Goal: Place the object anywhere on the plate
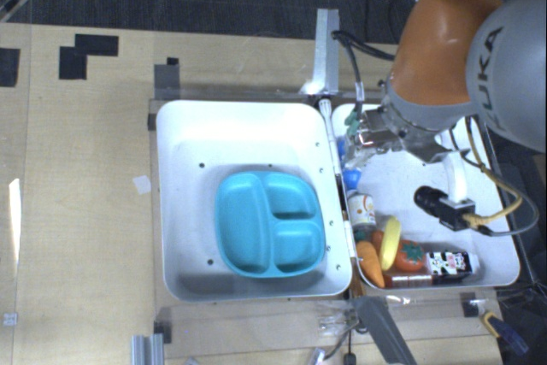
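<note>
**Arm Hangs Over Cluttered Bin, Plate Waits Bare**

A grey KUKA arm (479,47) with an orange band reaches in over the right bin (504,269), its hand (363,135) low at that bin's far left corner, close against the wall shared with the left bin (179,184). Whether the hand is wide, narrow or holding anything cannot be told. The likely objects lie nearer the camera than the hand: a banana (390,242), a carrot (369,262), a small can (362,208) and a dark box (448,264), crowded together. The blue plate (269,224) sits beyond the shared wall, well apart from the hand, with nothing on it. The task appears to be at the picking stage. The next move would call for a firm grasp, then a lift high enough to clear the wall. Room is tight by the corner; the left bin offers open floor around the plate.
</note>
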Tool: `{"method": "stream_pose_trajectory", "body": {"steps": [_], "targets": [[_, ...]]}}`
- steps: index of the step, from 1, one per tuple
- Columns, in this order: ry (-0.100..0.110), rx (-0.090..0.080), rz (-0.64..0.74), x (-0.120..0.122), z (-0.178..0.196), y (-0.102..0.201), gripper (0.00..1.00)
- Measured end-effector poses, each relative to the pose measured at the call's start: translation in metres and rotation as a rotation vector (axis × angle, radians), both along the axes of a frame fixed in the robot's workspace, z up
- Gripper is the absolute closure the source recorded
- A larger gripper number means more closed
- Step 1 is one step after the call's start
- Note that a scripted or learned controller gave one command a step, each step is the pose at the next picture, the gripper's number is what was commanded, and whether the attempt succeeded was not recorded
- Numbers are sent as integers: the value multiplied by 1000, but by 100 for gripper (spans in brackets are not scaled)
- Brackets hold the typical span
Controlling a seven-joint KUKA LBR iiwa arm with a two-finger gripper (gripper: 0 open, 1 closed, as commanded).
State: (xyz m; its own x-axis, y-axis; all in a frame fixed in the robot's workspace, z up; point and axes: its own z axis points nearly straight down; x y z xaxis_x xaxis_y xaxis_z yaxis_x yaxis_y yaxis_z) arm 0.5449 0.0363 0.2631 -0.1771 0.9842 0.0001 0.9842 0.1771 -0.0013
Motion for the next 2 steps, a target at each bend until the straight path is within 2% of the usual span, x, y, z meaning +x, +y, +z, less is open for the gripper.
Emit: {"method": "stream_pose_trajectory", "body": {"steps": [1, 2], "targets": [[-1, 0, 419, -12, 14, 24, 100], [0, 1, 608, -29, -20, 85, 100]]}}
